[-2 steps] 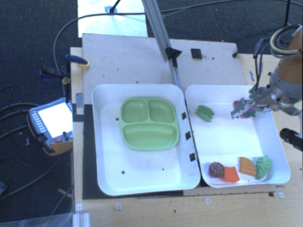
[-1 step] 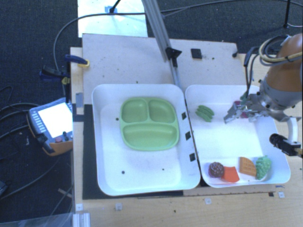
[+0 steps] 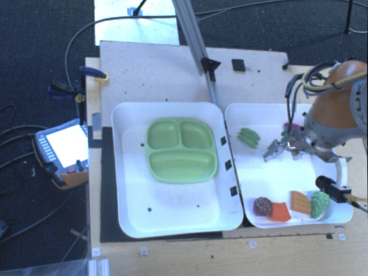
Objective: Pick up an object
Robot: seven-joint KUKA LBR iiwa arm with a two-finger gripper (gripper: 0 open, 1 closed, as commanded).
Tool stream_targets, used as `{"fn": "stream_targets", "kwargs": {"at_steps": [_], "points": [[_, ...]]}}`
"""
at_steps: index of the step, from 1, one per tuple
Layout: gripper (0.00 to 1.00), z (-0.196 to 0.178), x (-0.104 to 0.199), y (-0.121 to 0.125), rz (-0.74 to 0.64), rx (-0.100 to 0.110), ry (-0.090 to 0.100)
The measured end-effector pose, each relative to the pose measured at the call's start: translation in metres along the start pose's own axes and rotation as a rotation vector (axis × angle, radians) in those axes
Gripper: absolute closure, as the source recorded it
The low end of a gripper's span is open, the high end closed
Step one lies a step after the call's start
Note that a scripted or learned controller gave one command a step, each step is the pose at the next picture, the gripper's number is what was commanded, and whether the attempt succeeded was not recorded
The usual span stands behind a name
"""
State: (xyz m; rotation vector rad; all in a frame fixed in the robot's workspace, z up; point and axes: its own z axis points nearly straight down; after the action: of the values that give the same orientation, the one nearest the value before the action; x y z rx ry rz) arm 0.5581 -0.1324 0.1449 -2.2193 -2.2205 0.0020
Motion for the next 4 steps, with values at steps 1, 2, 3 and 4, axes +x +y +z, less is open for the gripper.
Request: {"fn": "stream_targets", "kwargs": {"at_steps": [1, 2, 3, 4], "points": [[1.0, -0.014, 0.0, 0.002, -0.001, -0.007, -0.002], [1.0, -0.07, 0.01, 0.003, -0.005, -0.008, -0.002], [1.0, -0.062, 0.01, 0.004, -0.003, -0.004, -0.001], [1.0, -0.056, 0.066, -0.005, -0.009, -0.002, 0.001]]}}
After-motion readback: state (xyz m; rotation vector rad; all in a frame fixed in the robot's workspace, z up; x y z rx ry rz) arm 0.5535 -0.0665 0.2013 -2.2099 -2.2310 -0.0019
